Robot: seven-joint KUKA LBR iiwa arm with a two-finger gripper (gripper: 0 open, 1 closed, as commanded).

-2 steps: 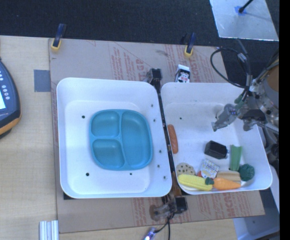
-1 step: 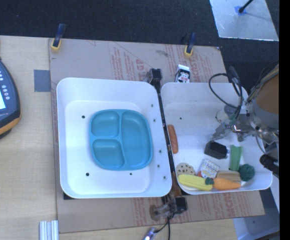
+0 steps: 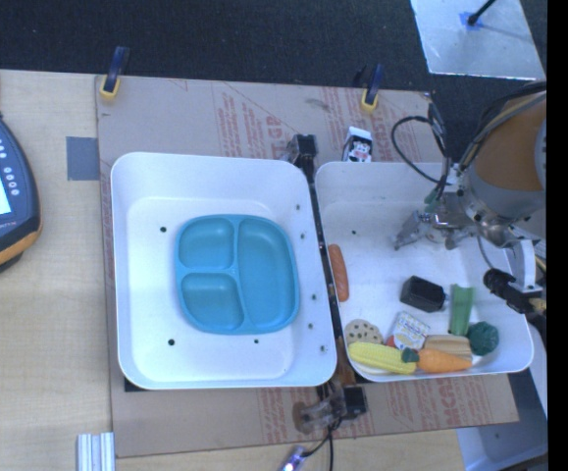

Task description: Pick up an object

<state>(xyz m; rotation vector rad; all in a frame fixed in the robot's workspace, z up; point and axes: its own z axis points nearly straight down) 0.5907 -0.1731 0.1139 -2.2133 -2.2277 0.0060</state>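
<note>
Camera view, what I see:
- Left bin point(image 3: 136, 263): blue divided plate point(image 3: 236, 273) at its centre.
- Right bin point(image 3: 362, 189): toys bunched at its near edge — corn point(image 3: 380, 358), carrot point(image 3: 442, 362), broccoli point(image 3: 483, 338), black block point(image 3: 424, 292); sausage point(image 3: 337, 271) by its left wall.
- Gripper point(image 3: 429, 232) over this bin's far half, fingers spread, nothing between them.

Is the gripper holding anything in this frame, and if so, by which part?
Nothing is held. The gripper hangs with open fingers over bare floor of the right bin, apart from the toy food.
</note>
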